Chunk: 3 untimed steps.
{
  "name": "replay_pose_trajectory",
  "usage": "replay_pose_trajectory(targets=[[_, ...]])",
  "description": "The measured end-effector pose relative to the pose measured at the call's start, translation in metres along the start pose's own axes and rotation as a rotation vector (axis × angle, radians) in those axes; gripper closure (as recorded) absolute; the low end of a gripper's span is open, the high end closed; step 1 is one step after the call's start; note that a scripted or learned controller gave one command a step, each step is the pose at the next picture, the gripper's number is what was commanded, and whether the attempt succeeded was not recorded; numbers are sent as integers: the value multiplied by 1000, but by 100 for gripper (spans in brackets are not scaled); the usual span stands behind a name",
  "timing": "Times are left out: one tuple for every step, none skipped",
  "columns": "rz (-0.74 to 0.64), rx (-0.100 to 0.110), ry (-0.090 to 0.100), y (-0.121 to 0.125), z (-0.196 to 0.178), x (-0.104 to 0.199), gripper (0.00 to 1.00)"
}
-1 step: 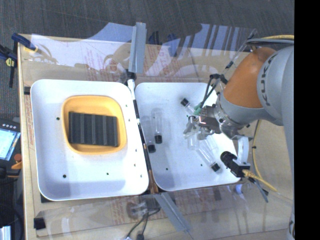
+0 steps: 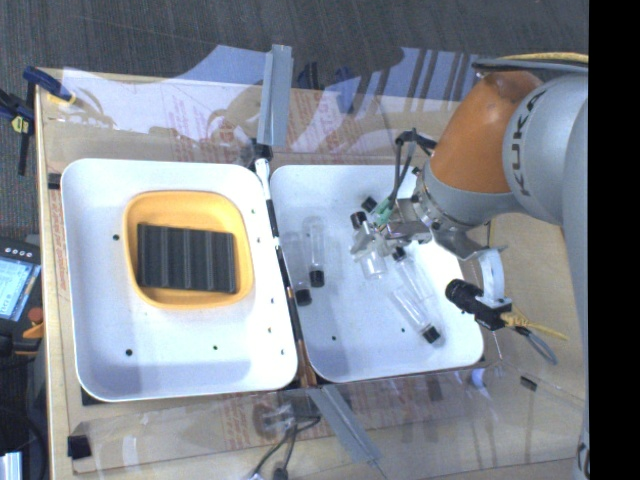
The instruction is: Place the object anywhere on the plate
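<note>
Gripper (image 2: 378, 240) low in right bin (image 2: 340, 358), fingers' state unreadable, among clear tubes (image 2: 412, 306) (long axes slanting); plate (image 2: 185, 253) lies well left, across the divider.

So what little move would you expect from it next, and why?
Probably a short drop onto one of the clear tubes in the right bin, then a close. The gripper hangs over that bin among the tubes, another tube lies nearer the divider, and the yellow plate in the left bin has no tube on it yet.
</note>
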<state>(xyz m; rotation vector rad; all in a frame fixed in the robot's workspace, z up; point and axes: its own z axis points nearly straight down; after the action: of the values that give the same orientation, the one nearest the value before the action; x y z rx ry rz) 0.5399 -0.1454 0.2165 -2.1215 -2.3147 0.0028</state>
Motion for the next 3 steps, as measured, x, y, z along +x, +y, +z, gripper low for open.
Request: replay_pose_trajectory(targets=[[-78,0,1,49,20,19,100],[-248,4,2,50,17,66,100],[-499,3,2,66,25,109,100]])
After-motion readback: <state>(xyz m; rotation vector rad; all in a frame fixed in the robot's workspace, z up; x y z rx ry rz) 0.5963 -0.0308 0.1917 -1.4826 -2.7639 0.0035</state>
